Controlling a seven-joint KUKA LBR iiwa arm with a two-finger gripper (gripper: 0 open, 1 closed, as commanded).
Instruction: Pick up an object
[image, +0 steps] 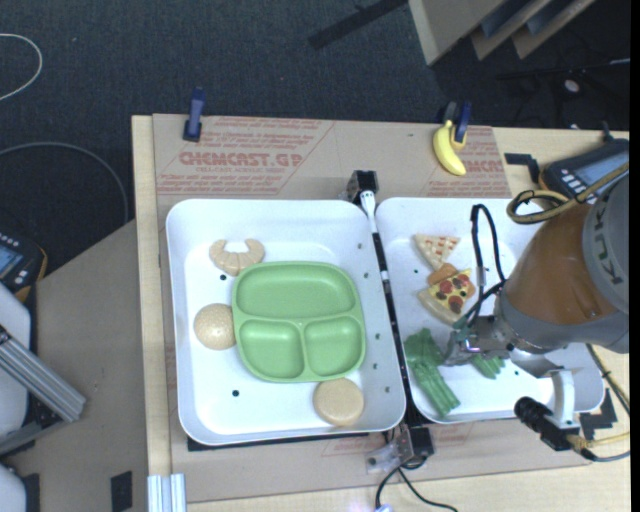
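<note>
Green vegetable (432, 372) lies lengthwise along right bin's (400, 225) left wall, touching gripper (466, 348); jaw state unreadable.

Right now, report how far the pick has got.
Done: the arm has reached into the right bin, with the gripper low beside the green leafy toy. In hand: nothing visibly lifted; the green toy lies on the bin floor, and the pizza slice and the wedge above it sit untouched. Left: close on an item and raise it clear of the bin.
</note>
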